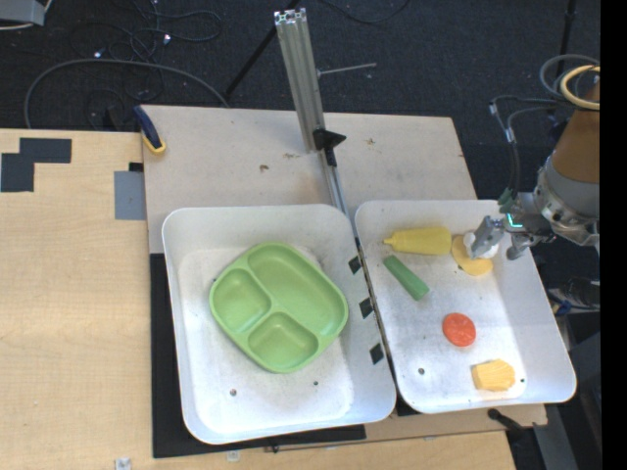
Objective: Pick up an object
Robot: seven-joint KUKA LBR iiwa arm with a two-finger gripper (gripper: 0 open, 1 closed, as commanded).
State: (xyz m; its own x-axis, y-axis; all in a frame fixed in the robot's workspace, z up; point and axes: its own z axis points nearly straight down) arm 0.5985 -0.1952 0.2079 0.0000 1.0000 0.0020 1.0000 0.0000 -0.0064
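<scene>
1. Tabletop (392, 150): carries two white bins side by side.
2. Left bin (196, 380): contains a green divided plate (278, 306).
3. Right bin (534, 355): landmark for the items below.
4. Arm (573, 169): at the right bin's upper right corner; tool (493, 238) low over the upper area, jaw state cannot be told.
5. Yellow bottle (419, 241): upper area.
6. Green stick (406, 276): just below the bottle.
7. Yellow chunk (493, 375): lower right.
8. Orange-red ball (458, 329): centre.
9. Yellow round piece (474, 265): beside the tool.

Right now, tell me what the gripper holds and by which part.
Cannot be told. The gripper sits low over the small yellow piece in the right bin, but no grasp shows.
</scene>
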